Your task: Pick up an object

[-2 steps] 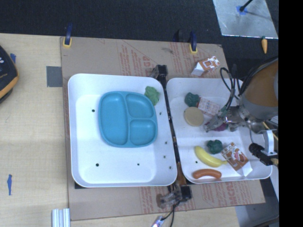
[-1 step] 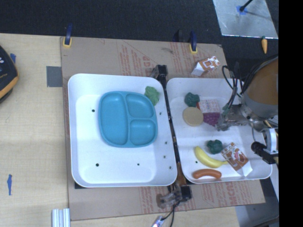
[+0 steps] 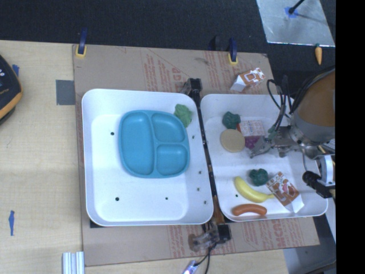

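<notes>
My gripper (image 3: 260, 148) is low in the right bin (image 3: 302, 210), near its middle, with the arm coming in from the right. It sits right beside a small purple item (image 3: 251, 141) and a tan round disc (image 3: 232, 140). Just behind them lie a pink and white packet (image 3: 252, 127) and a dark green piece (image 3: 231, 119). In front are a dark green broccoli (image 3: 258, 176), a banana (image 3: 251, 190), a snack packet (image 3: 283, 188) and a hot dog (image 3: 249, 210). I see nothing lifted off the bin floor.
The left bin (image 3: 102, 198) holds a blue divided plate (image 3: 154, 142) and a green leafy piece (image 3: 183, 114) at its back right corner. A small carton (image 3: 248, 79) lies on the cardboard behind the right bin. Cables hang by the arm's wrist (image 3: 279, 104).
</notes>
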Robot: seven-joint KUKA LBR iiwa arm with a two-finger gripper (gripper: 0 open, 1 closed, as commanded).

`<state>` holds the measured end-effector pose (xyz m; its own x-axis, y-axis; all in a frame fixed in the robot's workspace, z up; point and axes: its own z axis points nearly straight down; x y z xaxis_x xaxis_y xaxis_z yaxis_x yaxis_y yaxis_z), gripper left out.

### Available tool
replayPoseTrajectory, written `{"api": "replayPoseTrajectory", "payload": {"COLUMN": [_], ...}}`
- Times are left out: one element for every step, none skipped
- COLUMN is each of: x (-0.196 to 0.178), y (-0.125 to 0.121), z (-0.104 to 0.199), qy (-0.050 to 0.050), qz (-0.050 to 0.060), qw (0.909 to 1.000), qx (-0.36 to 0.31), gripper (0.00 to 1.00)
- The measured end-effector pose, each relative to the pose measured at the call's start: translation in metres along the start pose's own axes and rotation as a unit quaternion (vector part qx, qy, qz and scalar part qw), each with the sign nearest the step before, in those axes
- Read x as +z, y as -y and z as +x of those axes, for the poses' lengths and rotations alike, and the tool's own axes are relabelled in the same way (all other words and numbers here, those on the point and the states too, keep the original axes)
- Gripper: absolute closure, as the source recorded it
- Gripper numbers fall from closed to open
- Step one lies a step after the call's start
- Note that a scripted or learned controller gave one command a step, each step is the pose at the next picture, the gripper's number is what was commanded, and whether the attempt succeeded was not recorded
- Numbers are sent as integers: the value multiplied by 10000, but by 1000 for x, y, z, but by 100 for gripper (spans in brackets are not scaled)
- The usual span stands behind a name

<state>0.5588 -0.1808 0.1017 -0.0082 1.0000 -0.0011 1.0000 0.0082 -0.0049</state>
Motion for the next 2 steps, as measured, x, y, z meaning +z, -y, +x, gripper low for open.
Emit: {"api": "replayPoseTrajectory", "payload": {"x": [11,0], "y": [46,46], "z": [58,57], "qy": [-8,-1], "qz": [0,7], "qw": [10000,10000], "qx": [9,-7], "gripper": [0,100]}}
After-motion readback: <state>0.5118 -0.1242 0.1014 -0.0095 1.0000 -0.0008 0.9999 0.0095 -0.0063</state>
